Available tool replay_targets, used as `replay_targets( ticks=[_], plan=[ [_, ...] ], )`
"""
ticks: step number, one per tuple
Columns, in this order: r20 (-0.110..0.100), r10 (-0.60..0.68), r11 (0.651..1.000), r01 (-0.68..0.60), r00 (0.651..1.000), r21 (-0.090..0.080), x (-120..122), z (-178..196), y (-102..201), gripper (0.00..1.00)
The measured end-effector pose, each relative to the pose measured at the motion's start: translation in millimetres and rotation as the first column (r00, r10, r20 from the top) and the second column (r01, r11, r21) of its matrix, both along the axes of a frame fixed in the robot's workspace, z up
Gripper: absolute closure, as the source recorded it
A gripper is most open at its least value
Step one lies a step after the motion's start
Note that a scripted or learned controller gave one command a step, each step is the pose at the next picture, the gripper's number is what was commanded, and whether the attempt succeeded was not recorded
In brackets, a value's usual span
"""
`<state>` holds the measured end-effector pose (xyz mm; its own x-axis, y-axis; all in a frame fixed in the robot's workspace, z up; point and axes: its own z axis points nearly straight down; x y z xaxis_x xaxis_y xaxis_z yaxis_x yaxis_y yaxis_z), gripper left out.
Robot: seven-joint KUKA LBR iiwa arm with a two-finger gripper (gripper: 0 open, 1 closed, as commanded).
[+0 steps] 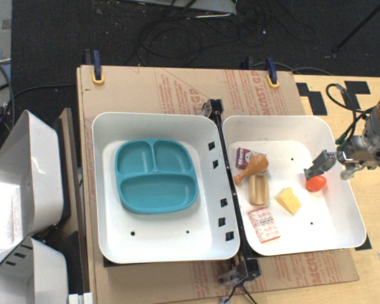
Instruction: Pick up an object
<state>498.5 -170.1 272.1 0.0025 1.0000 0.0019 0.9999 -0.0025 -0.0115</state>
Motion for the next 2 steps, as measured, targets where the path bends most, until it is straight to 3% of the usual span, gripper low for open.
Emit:
replay_targets(
  ticks=[1, 2],
  plan=[
    [0.011, 0.004, 1.0, -0.003, 1.0, -0.002, 2, 6, 1, 0.0],
    [0.005, 0.002, 1.0, -0.002, 1.0, 0.0, 4, -55, 9, 0.0]
  ],
)
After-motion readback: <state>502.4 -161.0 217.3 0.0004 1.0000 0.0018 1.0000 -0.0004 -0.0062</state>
